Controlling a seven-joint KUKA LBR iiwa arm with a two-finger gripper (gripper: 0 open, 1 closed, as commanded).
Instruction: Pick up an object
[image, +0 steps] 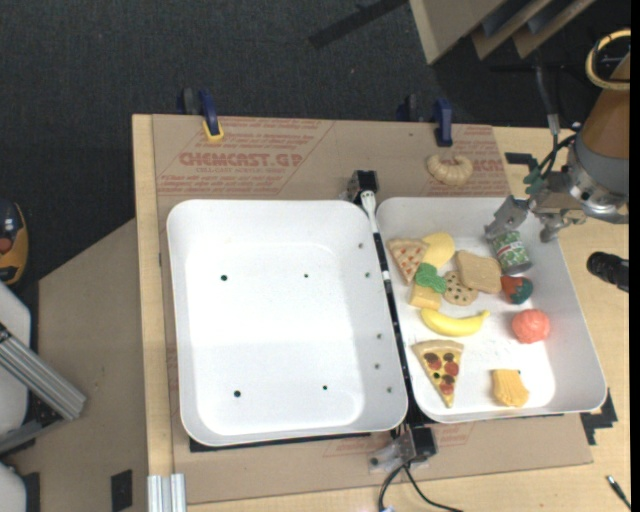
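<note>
We saw the claw (527, 222) over the far right part of the right bin (585, 385), with the grey arm (610, 140) reaching in from the right. Its two fingers (500, 222) stood apart, so the claw was open, and nothing was between them. Just below it a small green and white can (512, 252) lay in the bin, tilted; whether a finger touched it we could not tell.

The other toy foods lay near in the same bin: a pizza slice (406, 256) at the far left, a yellow lemon (438, 246), a piece of bread (478, 270), a cookie (458, 292), a banana (453, 321), a red ball (531, 326), a second pizza slice (441, 366) and a yellow cheese piece (508, 388) at the near side.

The left bin (200, 400) stood beside it on the worktop (300, 150).
</note>
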